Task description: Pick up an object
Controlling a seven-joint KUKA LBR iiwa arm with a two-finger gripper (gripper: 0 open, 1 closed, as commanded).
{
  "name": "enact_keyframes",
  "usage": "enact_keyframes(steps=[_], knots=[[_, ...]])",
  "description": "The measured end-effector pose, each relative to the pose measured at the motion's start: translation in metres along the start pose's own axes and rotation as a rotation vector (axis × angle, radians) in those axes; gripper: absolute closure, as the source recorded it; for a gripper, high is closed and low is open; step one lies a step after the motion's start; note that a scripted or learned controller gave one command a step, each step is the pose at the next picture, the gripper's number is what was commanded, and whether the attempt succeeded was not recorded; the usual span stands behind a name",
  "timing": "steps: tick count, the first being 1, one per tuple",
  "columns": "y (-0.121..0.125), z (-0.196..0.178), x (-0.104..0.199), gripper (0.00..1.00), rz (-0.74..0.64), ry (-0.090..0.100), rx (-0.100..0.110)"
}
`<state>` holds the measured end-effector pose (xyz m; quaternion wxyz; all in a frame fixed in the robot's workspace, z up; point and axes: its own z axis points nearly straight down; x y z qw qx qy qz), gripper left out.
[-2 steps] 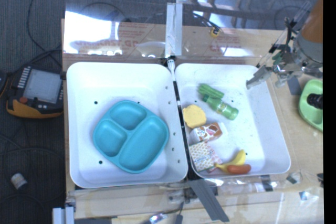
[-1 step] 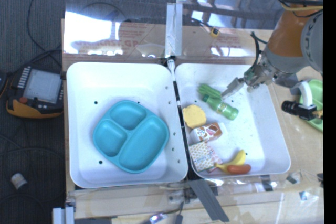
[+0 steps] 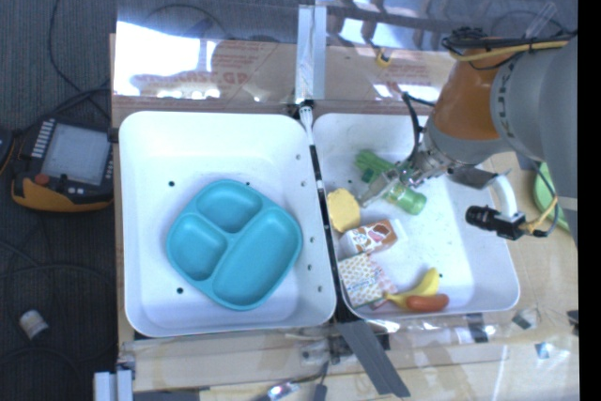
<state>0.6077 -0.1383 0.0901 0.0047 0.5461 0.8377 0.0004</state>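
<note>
Grey carpet around bench. Right white bin [image 3: 488,282]: my claw [image 3: 406,176] low at green plastic bottle [image 3: 392,183]; grip state, cannot tell. Step: grasp attempt; next, lift straight.

Bright daylight w/ hard glare on clear panels [image 3: 235,61] at 12 o'clock; white bins [image 3: 150,296] near blown out, pic slightly soft.

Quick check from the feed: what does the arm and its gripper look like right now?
The arm is a thick rounded grey tube with an orange band above the wrist. A black cable runs along its top. The gripper is small, slim and metallic grey.
</note>
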Motion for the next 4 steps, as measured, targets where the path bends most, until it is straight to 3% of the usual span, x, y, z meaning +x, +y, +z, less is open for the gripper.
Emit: enact_keyframes(steps=[1, 2, 3, 4], knots=[[0.002, -0.011, 0.001, 1.0, 0.0, 0.003, -0.006], [0.003, -0.02, 0.002, 1.0, 0.0, 0.004, -0.007], [0.007, -0.09, 0.02, 1.0, 0.043, 0.007, 0.007], [0.06, -0.093, -0.014, 1.0, 0.199, 0.006, 0.009]])
